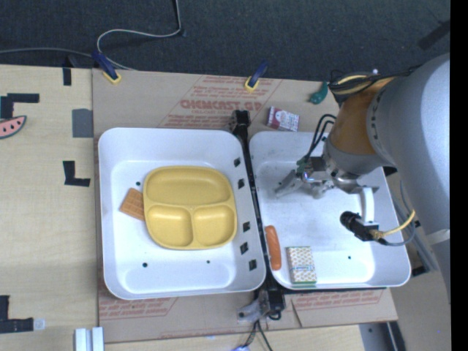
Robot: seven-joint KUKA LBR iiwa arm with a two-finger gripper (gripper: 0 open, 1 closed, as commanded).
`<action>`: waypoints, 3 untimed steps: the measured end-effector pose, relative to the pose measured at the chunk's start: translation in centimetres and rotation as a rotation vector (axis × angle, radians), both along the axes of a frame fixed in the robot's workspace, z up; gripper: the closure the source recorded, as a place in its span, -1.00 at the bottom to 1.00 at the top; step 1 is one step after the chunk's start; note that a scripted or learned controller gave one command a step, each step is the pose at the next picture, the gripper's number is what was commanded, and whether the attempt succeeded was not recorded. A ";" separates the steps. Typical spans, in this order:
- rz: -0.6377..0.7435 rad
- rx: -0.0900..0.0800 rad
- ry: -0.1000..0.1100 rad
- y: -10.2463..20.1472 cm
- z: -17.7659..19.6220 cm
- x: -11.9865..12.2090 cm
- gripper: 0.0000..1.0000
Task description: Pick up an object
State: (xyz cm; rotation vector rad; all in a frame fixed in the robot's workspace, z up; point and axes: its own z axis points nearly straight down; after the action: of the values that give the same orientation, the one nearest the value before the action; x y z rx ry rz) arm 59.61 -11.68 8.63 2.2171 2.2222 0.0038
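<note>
My gripper (289,180) is low in the right bin (329,273), over bare white floor in its upper left part. It points left, open, with nothing between its fingers. An orange carrot-like stick (273,246) lies along that bin's left wall, below the gripper. A small green and white box (300,264) sits beside the stick near the front wall. In the left bin (121,269) a yellow divided plate (191,205) lies in the middle, and a tan wafer (133,204) sticks out from under its left edge.
The grey arm with its orange band (358,126) fills the right bin's upper right side, and a cable (380,232) loops over the bin's right part. A small packet (281,118) lies on the cardboard behind the bins. Black clips line the divider (247,196).
</note>
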 end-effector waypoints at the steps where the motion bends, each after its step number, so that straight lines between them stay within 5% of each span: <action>1: 0.001 -0.004 -0.001 -0.1 1.0 0.0 1.00; 3: 0.002 -0.004 0.002 0.0 2.8 -0.1 1.00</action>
State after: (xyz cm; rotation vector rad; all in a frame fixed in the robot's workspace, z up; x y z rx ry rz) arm 59.55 -11.70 11.43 2.2137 2.2236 -0.0029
